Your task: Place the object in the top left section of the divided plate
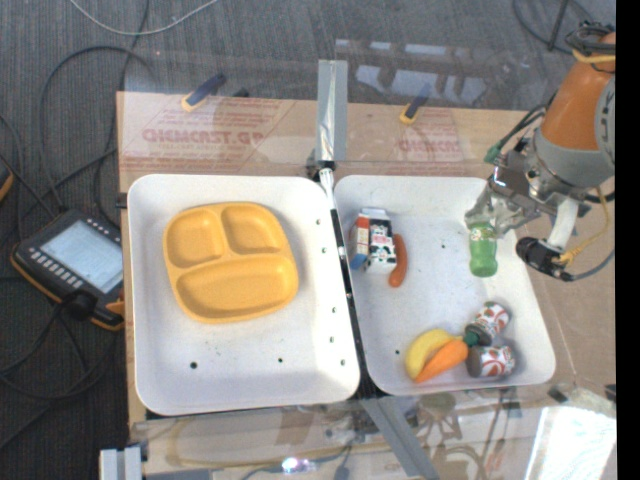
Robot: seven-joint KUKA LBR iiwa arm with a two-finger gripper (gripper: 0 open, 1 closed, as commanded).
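Gripper (492, 211): over the upper right part of the right bin (440, 363), fingers pointing down on either side of the cap end of a green bottle (484, 250); whether they are clenched on it or merely hanging around it cannot be told from this slant.
Green bottle: upright or nearly so, its lower body showing clear below the fingertips, near the bin's right wall.
Divided plate (232, 263): yellow, lying in the left bin (240, 373), well apart from the gripper; its three sections are bare.
Target section: the top left compartment, the small one toward the plate's far left corner.
Other items in the right bin: a small carton (375, 240) and a red sausage-like piece (398, 260) near the divider; a banana (427, 349), a carrot (442, 361) and two cans (491, 340) bunched at the near right.
Step in hand: by my reading, the pick, at the grasp on the bottle.
Next move: calls for a firm hold high on the bottle, a straight lift clear of the bin wall, then a long carry leftward across the divider to the small top left compartment, with a low release so the bottle does not roll.
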